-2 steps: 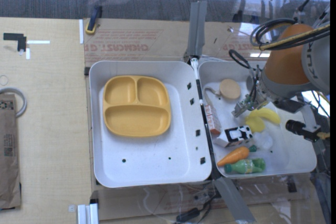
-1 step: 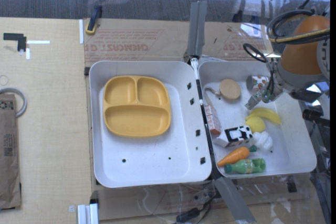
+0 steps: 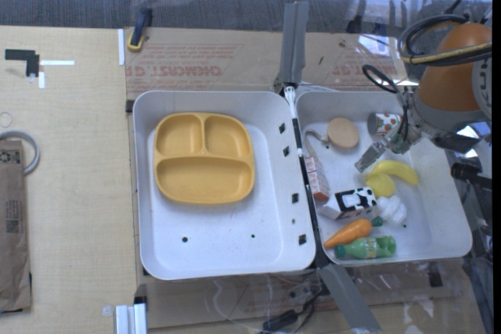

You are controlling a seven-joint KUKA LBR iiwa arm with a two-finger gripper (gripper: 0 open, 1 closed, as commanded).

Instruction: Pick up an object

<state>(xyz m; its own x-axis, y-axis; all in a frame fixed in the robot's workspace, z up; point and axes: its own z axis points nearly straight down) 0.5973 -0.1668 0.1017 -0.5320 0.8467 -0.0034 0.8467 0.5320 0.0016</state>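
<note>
Beside the end effector [image 3: 381, 150] lies a banana [image 3: 394, 170] — yellow, curved.

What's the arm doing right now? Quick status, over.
Pincer low over right bin, nothing seen in it. Banana just beside it. Toys crowd close.

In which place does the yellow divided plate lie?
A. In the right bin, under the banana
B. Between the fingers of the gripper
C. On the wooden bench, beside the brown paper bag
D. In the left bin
D. The yellow divided plate lies flat in the left bin, alone in its upper half, while the banana, the carrot and the other small things are in the right bin.
</note>
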